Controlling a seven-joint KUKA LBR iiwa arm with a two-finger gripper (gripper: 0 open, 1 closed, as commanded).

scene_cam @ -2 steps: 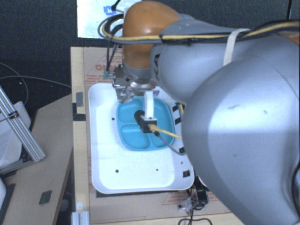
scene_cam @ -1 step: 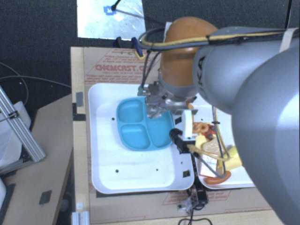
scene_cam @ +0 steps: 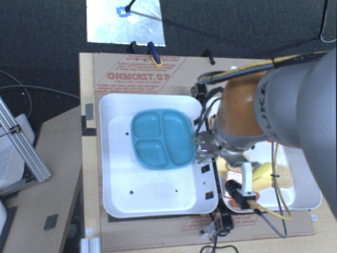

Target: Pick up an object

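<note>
Grey arm [scene_cam: 295, 104], orange band above the wrist, reaching in from the right and covering much of the right-hand bin.

Cardboard-faced tabletop [scene_cam: 139, 73], printed in red lettering, carrying both bins.

Left white bin [scene_cam: 113, 194], shallow, holding one item.

Right white bin [scene_cam: 310, 196], mostly hidden under the arm; its lower right corner shows.

Blue tray [scene_cam: 160, 138], three compartments, lying flat in the upper half of the left bin, long axis running roughly left to right, the two smaller compartments uppermost. Its right edge sits just beside the wrist.

Yellow item [scene_cam: 261, 172], banana-like, in the right bin below the wrist, long axis slanting up to the right; partly hidden.

Tan item [scene_cam: 284, 177], just right of the yellow one, shape unclear.

Gripper [scene_cam: 202, 147], at the wall between the bins, close to the blue tray's right edge. Whether the jaws are spread or pressed together cannot be told; nothing is seen between them.

Judgement: the blue tray lies immediately left of the jaws and is the nearest candidate; the yellow and tan items lie below and to the right of them.
</note>
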